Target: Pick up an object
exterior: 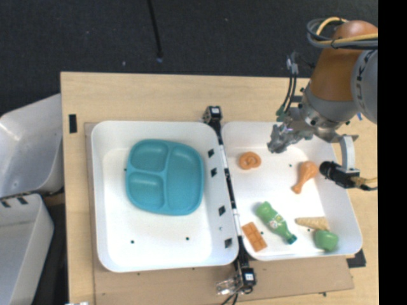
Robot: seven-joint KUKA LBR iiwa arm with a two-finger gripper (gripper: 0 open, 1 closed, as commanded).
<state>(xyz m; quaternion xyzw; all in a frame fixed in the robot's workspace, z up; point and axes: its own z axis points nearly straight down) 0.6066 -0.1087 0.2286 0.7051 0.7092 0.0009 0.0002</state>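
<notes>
The bench (146, 97) is light wood with a flat top. Two shallow white bins sit right on it, side by side, and they touch in the middle. The left bin (114, 246) takes up most of the left half of the bench. The right bin (251, 132) takes up the right half and comes close to the right edge. A strip of bare wood runs along the far edge, behind both bins. A thinner strip of wood shows along the left edge. Small black clips (212, 114) sit where the two bins meet, at the far end and the near end.
</notes>
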